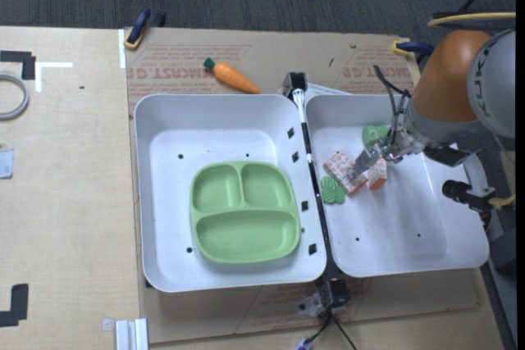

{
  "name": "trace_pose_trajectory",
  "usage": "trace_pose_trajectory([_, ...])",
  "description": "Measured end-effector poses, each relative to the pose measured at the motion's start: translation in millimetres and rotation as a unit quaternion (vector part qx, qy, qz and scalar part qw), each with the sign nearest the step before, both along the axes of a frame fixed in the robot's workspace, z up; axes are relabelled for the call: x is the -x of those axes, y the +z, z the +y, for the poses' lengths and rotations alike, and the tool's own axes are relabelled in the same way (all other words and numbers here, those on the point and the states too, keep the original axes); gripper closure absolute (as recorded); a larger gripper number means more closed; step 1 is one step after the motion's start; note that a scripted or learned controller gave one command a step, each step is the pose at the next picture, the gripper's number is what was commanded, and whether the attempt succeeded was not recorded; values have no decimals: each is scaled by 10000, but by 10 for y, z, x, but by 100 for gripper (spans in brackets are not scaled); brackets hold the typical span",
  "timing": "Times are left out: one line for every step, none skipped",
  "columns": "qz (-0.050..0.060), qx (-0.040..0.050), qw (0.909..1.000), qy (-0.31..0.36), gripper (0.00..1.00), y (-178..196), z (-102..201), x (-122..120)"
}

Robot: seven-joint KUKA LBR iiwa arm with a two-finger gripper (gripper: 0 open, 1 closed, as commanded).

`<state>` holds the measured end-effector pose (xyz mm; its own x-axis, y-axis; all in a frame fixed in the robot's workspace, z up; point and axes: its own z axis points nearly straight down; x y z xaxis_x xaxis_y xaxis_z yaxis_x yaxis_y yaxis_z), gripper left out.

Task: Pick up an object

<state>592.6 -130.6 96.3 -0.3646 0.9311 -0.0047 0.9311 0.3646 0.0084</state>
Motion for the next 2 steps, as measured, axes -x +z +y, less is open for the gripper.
trace_pose_trajectory([6,-12,10000,-9,100,97,8,-3])
trace_pose_trajectory([40,-10,9922,-1244,100,959,852,422])
